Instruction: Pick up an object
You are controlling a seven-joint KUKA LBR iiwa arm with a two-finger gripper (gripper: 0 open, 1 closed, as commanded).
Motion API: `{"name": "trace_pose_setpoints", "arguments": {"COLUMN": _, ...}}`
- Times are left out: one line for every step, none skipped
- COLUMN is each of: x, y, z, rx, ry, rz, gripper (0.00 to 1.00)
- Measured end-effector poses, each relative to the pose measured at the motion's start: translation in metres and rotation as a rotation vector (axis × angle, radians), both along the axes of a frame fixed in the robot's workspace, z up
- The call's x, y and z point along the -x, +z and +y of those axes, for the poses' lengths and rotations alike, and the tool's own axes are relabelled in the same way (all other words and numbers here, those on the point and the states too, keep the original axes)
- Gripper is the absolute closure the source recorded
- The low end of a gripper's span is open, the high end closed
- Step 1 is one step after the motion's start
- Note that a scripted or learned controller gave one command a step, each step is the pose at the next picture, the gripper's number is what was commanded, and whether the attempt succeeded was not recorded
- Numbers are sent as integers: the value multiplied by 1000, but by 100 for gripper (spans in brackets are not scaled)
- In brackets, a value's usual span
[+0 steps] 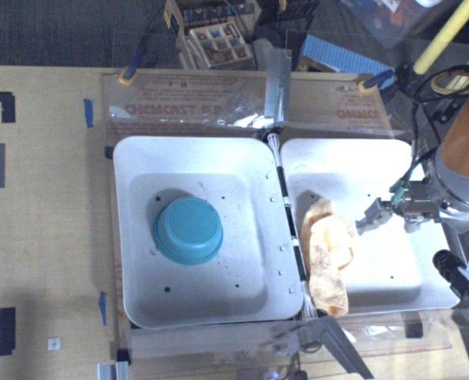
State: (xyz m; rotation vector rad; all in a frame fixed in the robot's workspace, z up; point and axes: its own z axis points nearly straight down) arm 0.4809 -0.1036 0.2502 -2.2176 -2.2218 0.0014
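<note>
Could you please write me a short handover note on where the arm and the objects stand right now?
Gripper: low in the right bin, fingertips beside the crumpled cloth's right edge; nothing seen between them, and open or shut is not clear.
Objects: cloth lies along the right bin's left wall; blue bowl sits upside down in the left bin.
Done: nothing lifted yet.
Left: grasp an object, probably the cloth since it is nearest, and raise it.

A bowl (188, 229) sits upturned in the left bin (131, 165), a cloth (327, 256) in the right bin (393, 153) (against its left wall).
</note>
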Motion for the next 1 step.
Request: {"name": "trace_pose_setpoints", "arguments": {"x": -87, "y": -160, "z": 12, "rx": 2, "ry": 168, "rz": -16, "gripper": 0}}
